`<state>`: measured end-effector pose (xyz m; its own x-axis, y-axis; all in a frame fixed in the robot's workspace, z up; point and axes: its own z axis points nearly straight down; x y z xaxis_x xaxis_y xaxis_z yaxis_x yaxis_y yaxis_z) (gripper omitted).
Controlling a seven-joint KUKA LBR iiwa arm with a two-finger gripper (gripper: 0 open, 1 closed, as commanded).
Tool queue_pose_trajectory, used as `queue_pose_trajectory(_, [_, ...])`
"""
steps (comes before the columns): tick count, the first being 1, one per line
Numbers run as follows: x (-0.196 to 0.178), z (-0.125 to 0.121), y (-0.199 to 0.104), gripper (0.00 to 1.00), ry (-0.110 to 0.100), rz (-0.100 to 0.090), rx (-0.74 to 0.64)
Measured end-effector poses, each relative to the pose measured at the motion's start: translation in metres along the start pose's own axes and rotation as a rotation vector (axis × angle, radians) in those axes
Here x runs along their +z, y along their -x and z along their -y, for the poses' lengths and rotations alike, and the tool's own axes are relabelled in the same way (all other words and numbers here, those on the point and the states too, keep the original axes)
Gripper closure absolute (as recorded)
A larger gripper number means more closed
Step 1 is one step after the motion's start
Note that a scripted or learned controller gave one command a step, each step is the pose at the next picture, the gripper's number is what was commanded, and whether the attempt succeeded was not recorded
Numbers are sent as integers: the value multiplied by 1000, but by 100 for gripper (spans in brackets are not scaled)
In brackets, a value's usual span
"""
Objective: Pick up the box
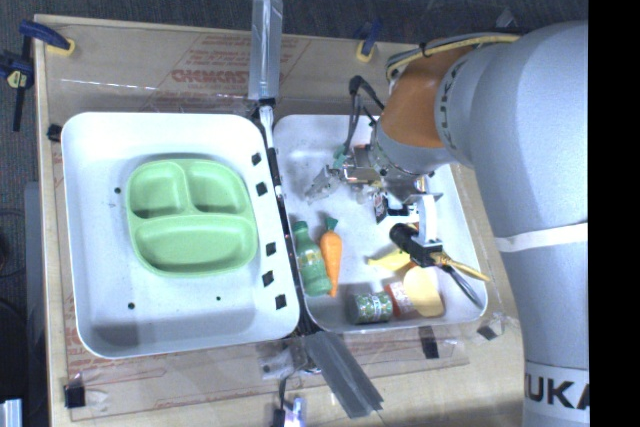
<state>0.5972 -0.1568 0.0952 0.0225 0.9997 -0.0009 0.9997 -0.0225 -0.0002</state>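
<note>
Camera view:

1. Arm. The arm [520, 145] enters from the right and bends down over the right bin [300, 150]. The orange band [410, 110] lies above the far half of that bin.
2. Gripper. The gripper [335, 176] is low in the far left part of the right bin, near the wall shared with the left bin [90, 315]. Its opening cannot be told from this angle. Nothing is seen held in it.
3. Box. The box [400, 297], small and red, lies at the near edge of the right bin. It sits between a jar [371, 306] on its left and a yellow lump [426, 292] on its right, close against both. It is well apart from the gripper.
4. Other items, right bin. A green bottle [311, 260] and a carrot [331, 255] lie side by side along the left wall, between the gripper and the jar. A yellow piece [388, 261] lies just beyond the box.
5. Left bin. It holds a green divided tray [190, 215], set flat near the centre.
</note>
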Motion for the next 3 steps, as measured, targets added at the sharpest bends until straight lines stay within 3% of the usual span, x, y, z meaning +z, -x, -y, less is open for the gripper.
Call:
queue_pose_trajectory(1, [-10,0,1,100,0,1,-2])
queue_pose_trajectory(2, [-21,101,34,100,-5,-3,371])
queue_pose_trajectory(3, [-165,120,-12,100,-2,-3,659])
